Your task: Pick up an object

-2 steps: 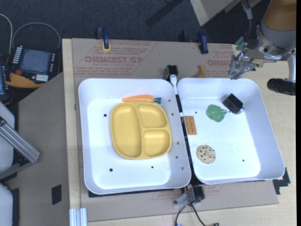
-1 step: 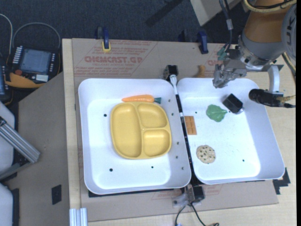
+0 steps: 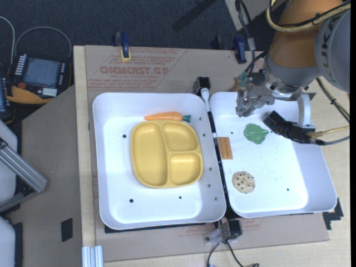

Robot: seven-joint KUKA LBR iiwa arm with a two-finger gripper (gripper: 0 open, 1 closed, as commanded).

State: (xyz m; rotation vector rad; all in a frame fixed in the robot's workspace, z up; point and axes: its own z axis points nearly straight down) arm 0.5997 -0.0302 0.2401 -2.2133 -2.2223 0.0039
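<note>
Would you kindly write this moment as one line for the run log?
gripper: over right bin, empty | nearest: green leaf | cookie: right bin | carrot, yellow plate: left bin

The brown cardboard sheet (image 3: 167,65) under the two bins carries red printed lettering along its far edge, above the left bin. The large line reads roughly "CHEMCAST G.P", though the last characters are uncertain. A smaller red line runs above it and another below, both too small to read. The handheld control pendant (image 3: 40,74) at the left has a lit screen, its contents illegible.
</note>
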